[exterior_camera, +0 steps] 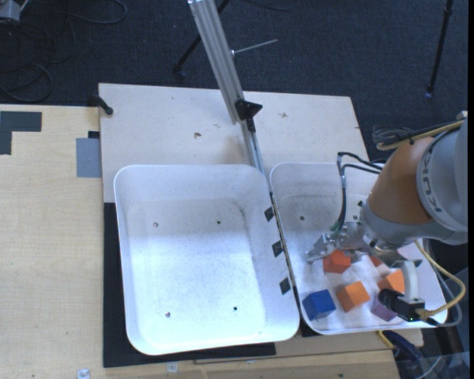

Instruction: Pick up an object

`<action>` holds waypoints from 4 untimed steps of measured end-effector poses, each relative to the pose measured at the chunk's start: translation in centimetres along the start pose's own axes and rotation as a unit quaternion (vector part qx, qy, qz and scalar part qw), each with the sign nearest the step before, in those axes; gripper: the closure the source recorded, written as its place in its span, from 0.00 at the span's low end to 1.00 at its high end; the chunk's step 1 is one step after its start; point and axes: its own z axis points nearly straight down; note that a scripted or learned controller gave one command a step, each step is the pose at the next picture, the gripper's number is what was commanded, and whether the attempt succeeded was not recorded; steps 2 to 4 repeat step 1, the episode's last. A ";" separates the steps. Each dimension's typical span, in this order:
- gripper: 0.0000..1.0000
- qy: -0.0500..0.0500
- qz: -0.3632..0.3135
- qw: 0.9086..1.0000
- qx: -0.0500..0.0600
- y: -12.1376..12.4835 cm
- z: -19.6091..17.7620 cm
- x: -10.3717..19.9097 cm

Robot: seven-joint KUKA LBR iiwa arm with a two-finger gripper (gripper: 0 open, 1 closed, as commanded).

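Note:
The right bin (308, 188) holds several small blocks in its near half. A red block (337, 264) lies just under my gripper (330, 248), which is low in the bin and right above or against the block's far edge. An orange block (352, 294) sits nearer the front, with a blue block (318, 303) to its left by the front rim. A purple block (381, 310) and a second orange block (394, 281) lie to the right, partly hidden by the wrist. I cannot see that anything is held.
The left bin (134, 212) stands beside the right one, their rims meeting at black clips (278, 249). A slanted aluminium post (221, 61) rises behind the bins. The arm's grey and orange body (411, 192) covers the right bin's right side.

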 end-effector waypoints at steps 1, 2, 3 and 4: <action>0.00 0.000 -0.001 1.000 0.000 -0.2 -0.3 -0.8; 0.00 0.000 -0.001 1.000 0.000 -0.2 -0.3 -0.8; 0.00 0.000 -0.001 1.000 0.000 -0.2 -0.3 -0.8; 0.00 0.000 -0.001 1.000 0.000 -0.2 -0.3 -0.8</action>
